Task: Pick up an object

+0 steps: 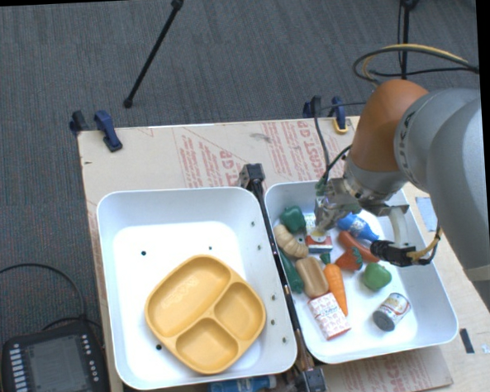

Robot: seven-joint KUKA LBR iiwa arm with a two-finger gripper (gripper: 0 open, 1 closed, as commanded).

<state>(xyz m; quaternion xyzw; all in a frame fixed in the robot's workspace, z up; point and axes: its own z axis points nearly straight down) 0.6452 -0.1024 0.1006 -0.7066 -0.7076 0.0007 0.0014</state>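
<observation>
From the overhead camera view I have the gripper (327, 213) low over the far left part of the right-hand shallow white bin (439, 320), hanging below the grey arm with its orange band (385, 124). I cannot tell how the gripper is set, and I see nothing held in it.

The pile of toy food sits directly under and just toward me from the gripper. Touching or almost touching its tip is a small white-and-red piece (319, 241). Just to its left lie a green rounded toy (293, 219) and a tan lumpy toy (292, 243). To its right is a blue-and-white bottle-shaped toy (358, 225), with a red piece (352, 244) against it. Nearer me lie a tan bread-like block (311, 276), an orange plastic carrot (337, 287) and a red-and-white carton (328, 316). Well off to the right and nearer me are a green pepper-like toy (376, 276) and a small silver tin can (391, 311), both lying apart from the heap.

My judgement: the crowding under the gripper is the risk. I would descend straight, centre on one piece rather than a seam between two, and lift slowly. The left-hand white bin (115, 240) holds a yellow three-compartment plastic plate (204, 314), well away to the gripper's left.
</observation>
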